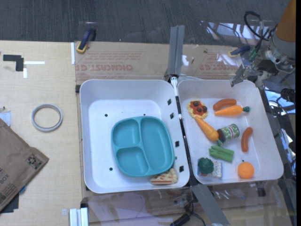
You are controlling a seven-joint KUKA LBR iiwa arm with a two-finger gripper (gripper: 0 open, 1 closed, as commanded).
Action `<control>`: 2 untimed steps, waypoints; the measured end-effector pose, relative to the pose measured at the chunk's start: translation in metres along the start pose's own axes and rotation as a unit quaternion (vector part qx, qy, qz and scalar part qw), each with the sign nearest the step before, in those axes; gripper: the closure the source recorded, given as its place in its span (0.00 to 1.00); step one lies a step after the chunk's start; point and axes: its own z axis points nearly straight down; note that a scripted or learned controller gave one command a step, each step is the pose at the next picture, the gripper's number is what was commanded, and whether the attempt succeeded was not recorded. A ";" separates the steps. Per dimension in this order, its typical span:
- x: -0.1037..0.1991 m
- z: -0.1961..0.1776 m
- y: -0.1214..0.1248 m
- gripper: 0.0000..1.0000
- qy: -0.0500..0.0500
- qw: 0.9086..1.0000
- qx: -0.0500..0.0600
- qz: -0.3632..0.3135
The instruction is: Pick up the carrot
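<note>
Carrot in right bin

An orange plastic carrot is placed near the back edge of the right white bin; a teal divided plate is set in the left white bin.

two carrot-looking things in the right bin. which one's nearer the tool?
The carrot with the green tip, lying crosswise near the bin's back wall by the sausage. The other carrot lies diagonally, farther from the tool.
</note>
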 end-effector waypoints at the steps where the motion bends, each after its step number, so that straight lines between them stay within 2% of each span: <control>1: -0.012 0.143 -0.014 0.00 0.000 1.000 -0.002 -0.016; 2: -0.029 0.157 -0.067 0.00 0.001 0.999 -0.001 -0.050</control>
